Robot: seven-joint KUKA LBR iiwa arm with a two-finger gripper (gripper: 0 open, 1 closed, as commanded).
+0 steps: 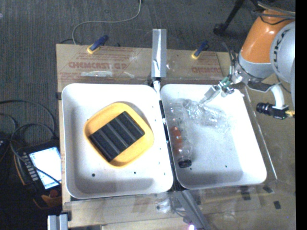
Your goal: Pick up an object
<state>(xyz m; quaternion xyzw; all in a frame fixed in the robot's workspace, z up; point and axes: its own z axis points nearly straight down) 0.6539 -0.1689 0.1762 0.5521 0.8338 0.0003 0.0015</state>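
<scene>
**A:** Where is the arm [268, 37] right now, and why there?

**B:** It comes in from about two o'clock, and the gripper [211, 94] hangs over the upper part of the right bin [249, 143]. Its tip points down and left toward a crumpled clear plastic wrapper [207, 114] lying just below it. I judge that the wrapper is the target; it sits closest to the tip.

**A:** Is anything held?

**B:** Nothing is visible between the fingers, and I cannot tell how wide they stand; the tip is too small and blurred. Whether it touches the wrapper I cannot say either.

**A:** What else is in that bin?

**B:** A clear plastic bottle [178, 138] with a dark cap lies along the bin's left wall, at nine o'clock from the bin's middle, cap toward six o'clock. Probably it rolled against the wall and rests there. The wrapper's left end is close to the bottle's upper end.

**A:** And the left bin [76, 176]?

**B:** A yellow tray-like object with a black ribbed insert [118, 133] lies flat near its centre, turned at an angle, well apart from the gripper.

**A:** Risk?

**B:** The wrapper is thin and see-through, so I expect it could slip or crumple away from a pinch.
</scene>
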